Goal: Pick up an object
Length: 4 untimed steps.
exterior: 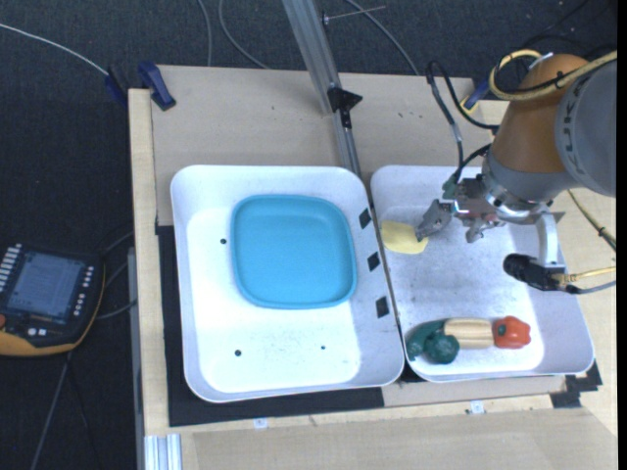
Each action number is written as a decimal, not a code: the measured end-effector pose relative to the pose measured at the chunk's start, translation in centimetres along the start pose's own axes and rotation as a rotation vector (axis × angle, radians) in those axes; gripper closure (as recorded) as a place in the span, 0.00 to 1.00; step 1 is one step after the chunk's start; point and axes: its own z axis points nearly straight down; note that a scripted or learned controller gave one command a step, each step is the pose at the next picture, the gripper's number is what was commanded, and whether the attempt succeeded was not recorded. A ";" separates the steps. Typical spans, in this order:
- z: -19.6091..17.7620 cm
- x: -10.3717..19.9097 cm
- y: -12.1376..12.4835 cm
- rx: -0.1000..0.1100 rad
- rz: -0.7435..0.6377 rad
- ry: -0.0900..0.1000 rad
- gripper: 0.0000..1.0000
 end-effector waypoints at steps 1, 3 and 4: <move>4.0 0.0 -0.1 0.000 0.000 0.000 0.00; -3.3 0.5 -0.3 -0.009 0.000 -0.001 1.00; -8.2 0.5 -0.2 -0.008 0.000 -0.001 1.00</move>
